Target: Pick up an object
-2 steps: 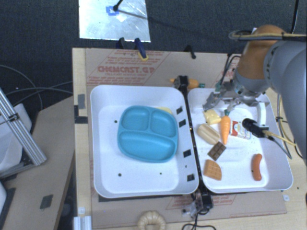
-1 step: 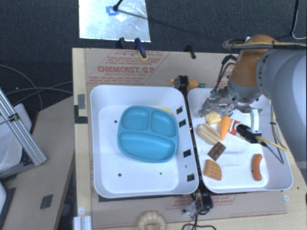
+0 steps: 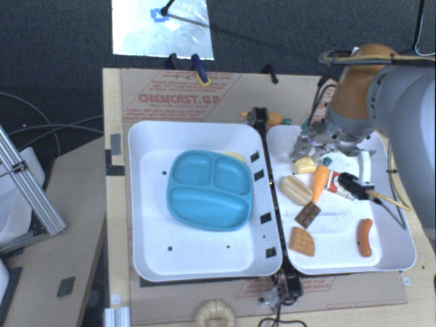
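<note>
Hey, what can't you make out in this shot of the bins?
Camera view:
1. The pale yellow item in the left bin: mostly hidden behind the blue plate.
2. The orange item beyond the right bin: partly behind a black clip, too small to name.
3. Whether the gripper touches the yellow piece below it: too small, crowded.

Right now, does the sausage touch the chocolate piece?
Apart. The camera view shows the sausage and the chocolate piece with bare floor of the right bin between them.
</note>
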Robot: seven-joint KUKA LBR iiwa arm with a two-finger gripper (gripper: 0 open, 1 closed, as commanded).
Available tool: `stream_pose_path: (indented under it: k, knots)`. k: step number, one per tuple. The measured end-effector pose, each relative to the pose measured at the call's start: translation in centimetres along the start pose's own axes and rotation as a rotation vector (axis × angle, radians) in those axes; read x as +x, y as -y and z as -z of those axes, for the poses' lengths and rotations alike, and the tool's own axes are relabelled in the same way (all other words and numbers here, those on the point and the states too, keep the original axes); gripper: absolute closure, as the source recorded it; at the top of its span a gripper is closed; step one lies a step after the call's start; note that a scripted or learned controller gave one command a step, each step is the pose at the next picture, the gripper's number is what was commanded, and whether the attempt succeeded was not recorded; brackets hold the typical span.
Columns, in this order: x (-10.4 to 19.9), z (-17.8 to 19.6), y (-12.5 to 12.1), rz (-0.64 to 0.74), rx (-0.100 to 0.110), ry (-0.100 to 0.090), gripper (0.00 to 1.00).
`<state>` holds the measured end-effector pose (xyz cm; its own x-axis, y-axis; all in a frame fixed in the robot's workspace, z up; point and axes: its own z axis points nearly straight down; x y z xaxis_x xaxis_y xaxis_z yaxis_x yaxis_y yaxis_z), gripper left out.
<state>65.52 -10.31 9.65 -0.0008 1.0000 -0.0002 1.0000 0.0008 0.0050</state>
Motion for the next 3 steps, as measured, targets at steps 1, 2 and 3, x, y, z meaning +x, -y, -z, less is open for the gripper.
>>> stream_pose_path:
  k: [1, 2, 3]
  knots:
    - [1.0, 5.9, -0.4, 0.005, -0.002, 0.0, 1.0]
    - [0.0, 11.3, -0.3, 0.001, -0.002, 0.001, 1.0]
    - [0.1, 12.9, -0.4, 0.003, 0.001, 0.0, 1.0]
